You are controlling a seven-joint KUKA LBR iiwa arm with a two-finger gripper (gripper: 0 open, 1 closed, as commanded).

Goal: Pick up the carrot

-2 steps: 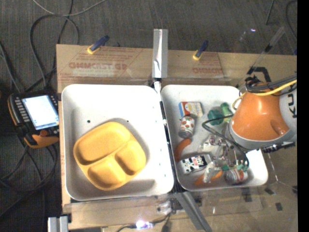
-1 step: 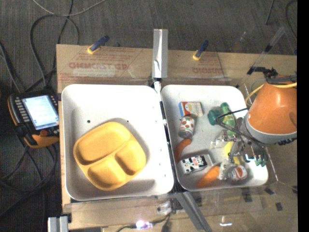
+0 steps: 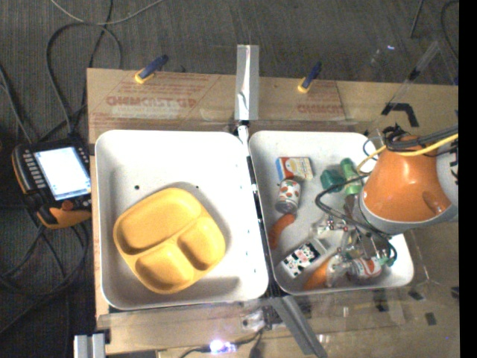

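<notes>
Carrot [image 3: 317, 276] sits at the right bin's [image 3: 262, 200] near edge, beside the card box [image 3: 300, 259]. Gripper [image 3: 347, 259] hovers just right of it; finger state: cannot tell. Shift left, centre over carrot before closing.

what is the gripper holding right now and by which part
Cannot be told. The gripper is low in the right bin, beside an orange thing, likely the carrot, with no visible grasp.
</notes>
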